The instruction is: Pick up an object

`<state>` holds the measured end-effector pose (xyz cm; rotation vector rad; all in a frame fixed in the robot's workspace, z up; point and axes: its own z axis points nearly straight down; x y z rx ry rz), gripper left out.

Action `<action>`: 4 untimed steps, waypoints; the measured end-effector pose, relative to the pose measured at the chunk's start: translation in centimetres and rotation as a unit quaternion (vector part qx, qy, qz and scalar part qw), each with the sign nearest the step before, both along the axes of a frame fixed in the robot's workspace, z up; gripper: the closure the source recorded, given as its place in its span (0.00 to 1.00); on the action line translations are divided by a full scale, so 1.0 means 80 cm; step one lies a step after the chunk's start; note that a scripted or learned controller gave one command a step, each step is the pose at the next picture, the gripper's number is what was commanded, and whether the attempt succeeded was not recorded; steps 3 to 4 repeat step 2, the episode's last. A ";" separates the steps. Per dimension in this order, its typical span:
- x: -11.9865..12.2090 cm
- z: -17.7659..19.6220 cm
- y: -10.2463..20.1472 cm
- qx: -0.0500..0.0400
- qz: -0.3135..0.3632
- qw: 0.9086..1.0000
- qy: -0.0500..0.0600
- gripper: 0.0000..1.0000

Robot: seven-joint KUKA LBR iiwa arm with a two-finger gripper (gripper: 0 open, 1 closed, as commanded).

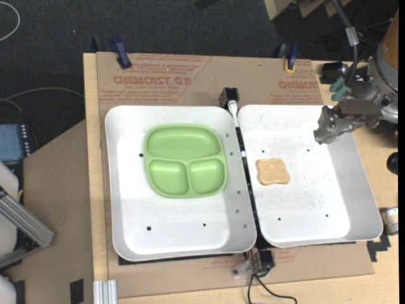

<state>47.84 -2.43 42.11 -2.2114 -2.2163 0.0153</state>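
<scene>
Toast (pixel 273 171) flat in right bin (pixel 329 220); green tray (pixel 186 160) in left bin (pixel 171 233). Gripper (pixel 324 133) above right bin's far corner; jaws' state unclear.

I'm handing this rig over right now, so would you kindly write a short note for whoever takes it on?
Hand: hovering over the upper right part of the right bin, nothing seen between its fingers.
Things: a slice of toast lies flat near the right bin's left side, apart from the hand. A green divided plate sits in the left bin.
Done: nothing picked up yet.
Left: bring the hand over an object, probably the toast, grasp and lift.
</scene>
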 end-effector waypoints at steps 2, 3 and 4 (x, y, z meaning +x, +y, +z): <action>0.001 0.007 0.145 -0.001 0.000 1.000 -0.004 1.00; 0.001 0.007 0.145 -0.001 0.000 1.000 -0.004 1.00; 0.001 0.007 0.145 -0.001 0.000 1.000 -0.004 1.00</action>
